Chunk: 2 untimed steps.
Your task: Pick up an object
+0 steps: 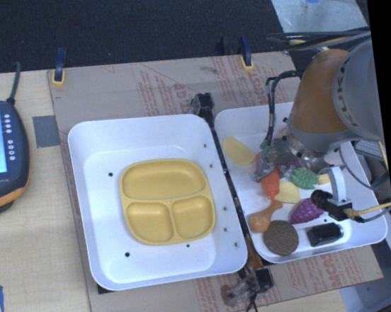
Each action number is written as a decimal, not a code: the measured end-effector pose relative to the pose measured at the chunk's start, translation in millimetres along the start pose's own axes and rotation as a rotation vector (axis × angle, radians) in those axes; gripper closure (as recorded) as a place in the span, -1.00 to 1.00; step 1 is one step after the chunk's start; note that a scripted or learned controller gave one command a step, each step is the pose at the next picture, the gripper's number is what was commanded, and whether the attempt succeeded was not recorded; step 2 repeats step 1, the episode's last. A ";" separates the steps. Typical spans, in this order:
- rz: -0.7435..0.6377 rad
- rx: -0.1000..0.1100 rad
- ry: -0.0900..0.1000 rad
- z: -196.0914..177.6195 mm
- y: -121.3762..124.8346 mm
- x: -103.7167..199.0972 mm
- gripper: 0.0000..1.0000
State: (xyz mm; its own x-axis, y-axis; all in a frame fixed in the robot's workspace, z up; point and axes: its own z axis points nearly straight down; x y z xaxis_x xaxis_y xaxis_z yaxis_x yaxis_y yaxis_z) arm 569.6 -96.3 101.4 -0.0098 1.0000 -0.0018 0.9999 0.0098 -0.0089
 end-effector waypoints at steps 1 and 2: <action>0.003 -0.005 0.002 -90.7 -21.2 72.6 1.00; 0.003 -0.005 0.002 -90.7 -21.2 72.6 1.00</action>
